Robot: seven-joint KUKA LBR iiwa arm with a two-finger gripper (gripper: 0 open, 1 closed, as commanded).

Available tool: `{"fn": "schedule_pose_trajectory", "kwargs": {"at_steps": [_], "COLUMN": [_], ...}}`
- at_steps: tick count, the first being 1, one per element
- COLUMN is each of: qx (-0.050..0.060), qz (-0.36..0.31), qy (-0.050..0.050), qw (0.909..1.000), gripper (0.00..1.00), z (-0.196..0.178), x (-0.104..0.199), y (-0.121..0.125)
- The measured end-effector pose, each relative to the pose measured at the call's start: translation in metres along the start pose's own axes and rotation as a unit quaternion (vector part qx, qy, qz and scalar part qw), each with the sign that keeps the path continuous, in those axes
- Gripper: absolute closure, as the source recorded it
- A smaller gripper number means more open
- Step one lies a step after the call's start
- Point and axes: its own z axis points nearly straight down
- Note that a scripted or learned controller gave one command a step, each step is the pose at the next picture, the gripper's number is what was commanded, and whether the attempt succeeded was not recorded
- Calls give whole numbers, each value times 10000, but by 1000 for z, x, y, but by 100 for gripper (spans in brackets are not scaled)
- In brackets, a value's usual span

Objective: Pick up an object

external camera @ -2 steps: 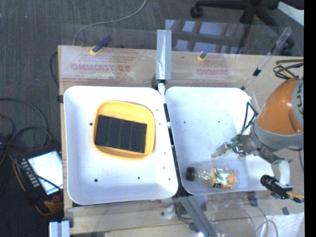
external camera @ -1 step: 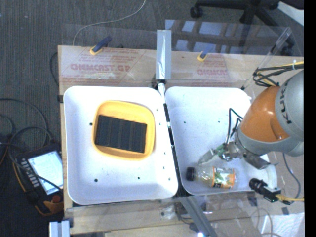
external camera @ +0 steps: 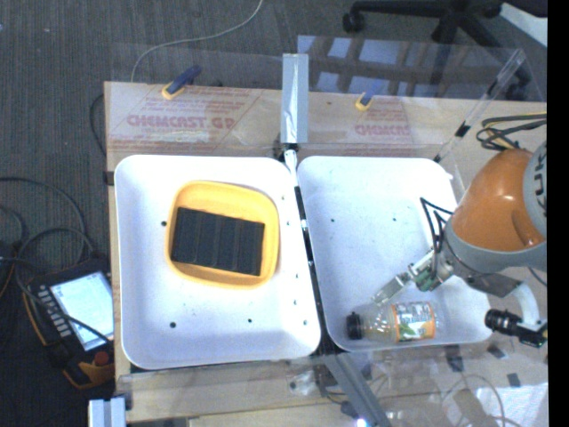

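Lying on its side against the near rim of the right-hand shallow white bin (external camera: 373,203), at about 6 o'clock within that bin, is a clear plastic bottle with a dark cap and an orange-and-green label (external camera: 396,322). Its cap end points toward 9 o'clock and its base toward 3 o'clock. It rests on the bin floor and is not lifted.

Just above the bottle, at roughly 12 to 1 o'clock from it, sits the two-finger gripper (external camera: 400,285), slanting down toward 7 o'clock from the wrist. Its tip is close to the bottle's upper side, but contact cannot be confirmed. Nothing is seen between the fingers. Whether they are apart or together cannot be told at this resolution.

The grey arm with its orange band (external camera: 498,205) enters from 3 o'clock and overhangs the right edge of that bin.

The left-hand shallow white bin (external camera: 142,318) adjoins the right one along a dark central seam. Inside it, toward 12 o'clock of its floor, sits a yellow rounded tray (external camera: 222,196) holding a flat black rectangular slab (external camera: 218,241) that covers most of the tray's interior.

Both bins rest on a pale wooden bench (external camera: 196,118) with red lettering at 12 o'clock. A small screened device (external camera: 76,302) lies on the carpet at 9 o'clock.
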Motion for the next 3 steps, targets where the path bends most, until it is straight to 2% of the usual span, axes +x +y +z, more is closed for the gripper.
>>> {"fn": "schedule_pose_trajectory", "kwargs": {"at_steps": [1, 2, 3], "qx": [35, -17, 19], "qz": [1679, 1252, 772], "qy": [21, -9, 38], "qw": [9858, 9921, 9970], "gripper": [0, 0, 0], "z": [-38, 17, -5], "x": [-23, -10, 20], "y": [-7, -4, 33]}}
